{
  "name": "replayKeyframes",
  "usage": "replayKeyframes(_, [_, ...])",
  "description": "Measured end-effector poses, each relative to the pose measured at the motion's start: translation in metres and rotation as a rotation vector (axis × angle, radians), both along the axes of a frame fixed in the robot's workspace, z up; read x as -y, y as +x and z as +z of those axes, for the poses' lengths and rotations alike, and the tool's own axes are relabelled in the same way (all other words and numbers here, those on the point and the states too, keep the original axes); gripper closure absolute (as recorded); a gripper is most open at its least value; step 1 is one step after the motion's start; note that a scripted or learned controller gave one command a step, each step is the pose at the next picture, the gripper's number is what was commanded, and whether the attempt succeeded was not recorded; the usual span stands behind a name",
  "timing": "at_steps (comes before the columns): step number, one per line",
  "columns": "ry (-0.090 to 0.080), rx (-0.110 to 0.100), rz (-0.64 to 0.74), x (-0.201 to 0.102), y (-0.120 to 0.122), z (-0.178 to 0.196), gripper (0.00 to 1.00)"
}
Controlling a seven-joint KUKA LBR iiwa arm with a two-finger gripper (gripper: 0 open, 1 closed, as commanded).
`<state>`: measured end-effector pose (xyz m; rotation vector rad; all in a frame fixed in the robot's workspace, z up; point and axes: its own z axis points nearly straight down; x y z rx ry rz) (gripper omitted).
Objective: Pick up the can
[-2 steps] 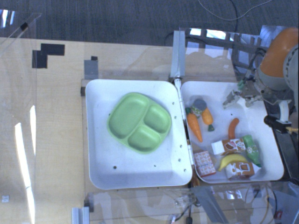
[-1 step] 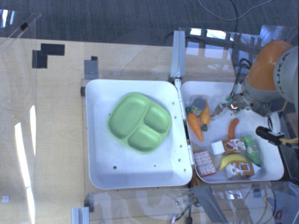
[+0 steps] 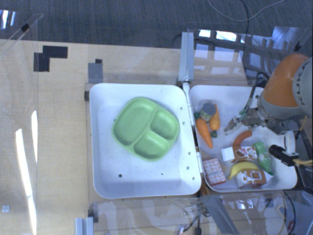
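The can (image 3: pixel 207 107) is a small grey cylinder in the right bin (image 3: pixel 230 93), at the bin's upper left, touching an orange carrot (image 3: pixel 214 120) on its right. My gripper (image 3: pixel 236 121) hangs over the middle of this bin, to the right of the can and apart from it. It is open, with nothing between its fingers. The grey arm with its orange band (image 3: pixel 288 82) comes in from the right.
A second carrot (image 3: pixel 204 132) lies below the can. A red sausage (image 3: pixel 241 138), a banana (image 3: pixel 243 168), a green bottle (image 3: pixel 263 156), small cartons (image 3: pixel 252 178) and a checked box (image 3: pixel 214 171) crowd the bin's lower half. The left bin (image 3: pixel 105 170) holds a green divided plate (image 3: pixel 146 128).
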<state>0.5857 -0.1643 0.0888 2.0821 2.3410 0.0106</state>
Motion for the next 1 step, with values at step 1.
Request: replayKeyframes(1, [0.001, 0.004, -0.143, -0.0170, -0.0331, 0.0006, 0.00])
